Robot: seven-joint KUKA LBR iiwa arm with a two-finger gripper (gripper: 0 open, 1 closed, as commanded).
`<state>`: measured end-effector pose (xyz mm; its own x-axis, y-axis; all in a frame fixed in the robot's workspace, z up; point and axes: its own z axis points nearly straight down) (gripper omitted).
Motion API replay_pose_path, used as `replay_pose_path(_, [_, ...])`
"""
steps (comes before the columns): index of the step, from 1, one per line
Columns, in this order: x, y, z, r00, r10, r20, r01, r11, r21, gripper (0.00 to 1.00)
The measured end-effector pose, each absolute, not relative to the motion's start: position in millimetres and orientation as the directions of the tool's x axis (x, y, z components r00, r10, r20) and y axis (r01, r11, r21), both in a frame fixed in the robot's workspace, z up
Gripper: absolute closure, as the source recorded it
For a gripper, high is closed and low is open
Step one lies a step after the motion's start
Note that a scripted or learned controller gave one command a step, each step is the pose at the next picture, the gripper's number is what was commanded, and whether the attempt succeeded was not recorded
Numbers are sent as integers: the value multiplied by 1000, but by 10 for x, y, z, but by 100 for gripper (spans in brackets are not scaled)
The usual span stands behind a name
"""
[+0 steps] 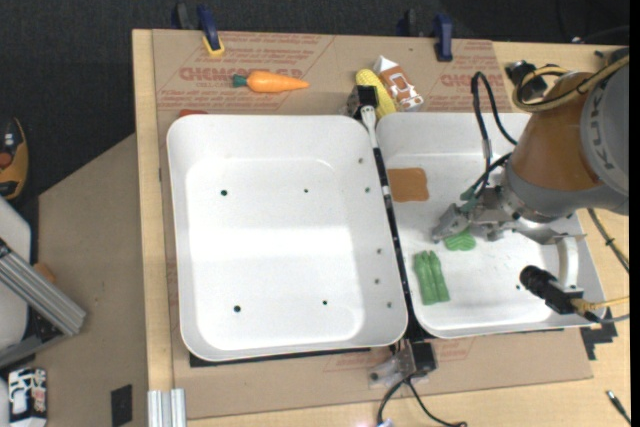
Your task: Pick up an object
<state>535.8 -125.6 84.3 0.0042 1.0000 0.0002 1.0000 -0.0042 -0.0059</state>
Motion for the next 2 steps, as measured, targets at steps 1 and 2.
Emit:
replay_pose_path(1, [5388,-1237,950,2,1000,-1,1000,-2,1,100])
replay_pose_path(2, [5184,-746,1903,-6,1000,1,1000,6,9,100])
